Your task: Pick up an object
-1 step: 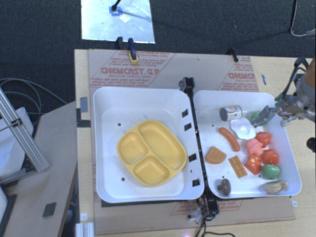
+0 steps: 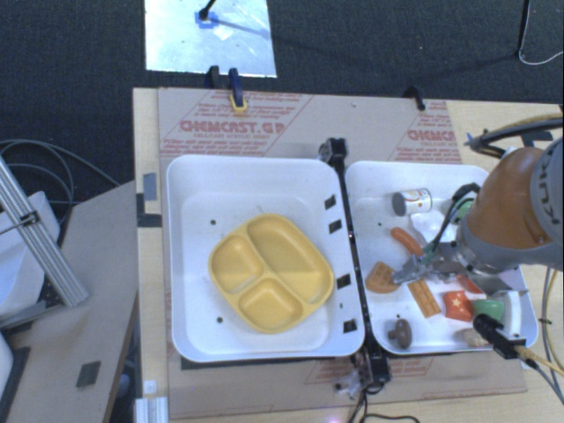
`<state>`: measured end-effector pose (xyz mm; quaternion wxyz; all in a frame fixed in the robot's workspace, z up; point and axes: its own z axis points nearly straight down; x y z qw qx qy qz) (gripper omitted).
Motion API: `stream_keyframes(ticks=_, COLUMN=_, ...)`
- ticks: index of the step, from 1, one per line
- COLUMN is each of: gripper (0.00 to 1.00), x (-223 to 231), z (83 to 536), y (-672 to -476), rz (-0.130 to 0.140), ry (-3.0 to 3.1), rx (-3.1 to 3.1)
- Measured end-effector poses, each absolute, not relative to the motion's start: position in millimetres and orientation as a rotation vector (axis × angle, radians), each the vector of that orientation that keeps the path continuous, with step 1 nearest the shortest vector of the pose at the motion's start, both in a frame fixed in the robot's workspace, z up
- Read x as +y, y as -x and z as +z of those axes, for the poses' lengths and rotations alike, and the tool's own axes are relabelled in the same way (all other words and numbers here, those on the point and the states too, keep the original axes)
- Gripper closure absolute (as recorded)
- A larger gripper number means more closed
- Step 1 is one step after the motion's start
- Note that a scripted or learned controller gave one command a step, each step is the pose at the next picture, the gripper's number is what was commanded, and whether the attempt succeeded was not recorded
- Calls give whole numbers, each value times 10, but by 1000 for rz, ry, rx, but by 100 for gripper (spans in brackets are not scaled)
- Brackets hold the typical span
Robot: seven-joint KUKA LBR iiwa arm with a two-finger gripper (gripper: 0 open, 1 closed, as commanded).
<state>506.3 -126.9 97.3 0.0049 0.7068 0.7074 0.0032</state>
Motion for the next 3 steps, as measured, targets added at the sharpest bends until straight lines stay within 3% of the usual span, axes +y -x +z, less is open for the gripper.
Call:
stream_keyframes(ticks=1, gripper=0, x=465, z=1898, y=-5383, rz=19, ry=-2197, rx=2236)
stream_keyframes(ticks=2, gripper=0, x=-147, z=1840, y=-4896, rz=-2, ry=-2224, rx=2219)
stream_keyframes(ticks=3, gripper=0, x=-983, z=1521, y=-4851, rz=-6, ry=-2229, rx=2212)
